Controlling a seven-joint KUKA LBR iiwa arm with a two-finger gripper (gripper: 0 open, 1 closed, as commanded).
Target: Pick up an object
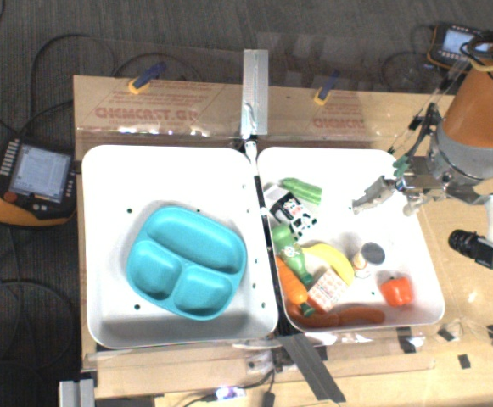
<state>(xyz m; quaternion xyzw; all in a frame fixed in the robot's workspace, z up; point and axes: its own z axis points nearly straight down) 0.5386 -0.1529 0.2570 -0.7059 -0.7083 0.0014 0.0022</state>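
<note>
Currently, stage: approach, nothing lifted yet.
Hand [380, 195]: above right bin [416, 227], upper right; fingers spread, holding nothing.
Objects: banana [335, 261], carrot [293, 288], red pepper [398, 291], clustered lower left.
Advice: choose the isolated pepper; descend vertically, centred.

Toy foods [329, 288] (banana, carrot, pepper) heaped along right bin's [416, 253] near-left.

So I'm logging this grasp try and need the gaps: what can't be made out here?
- Gripper, camera view: too small and blurred to read its fingers.
- Arm: cut off by the right edge.
- Sausage and carrot: partly hidden in the pile at the right bin's near wall.
</note>
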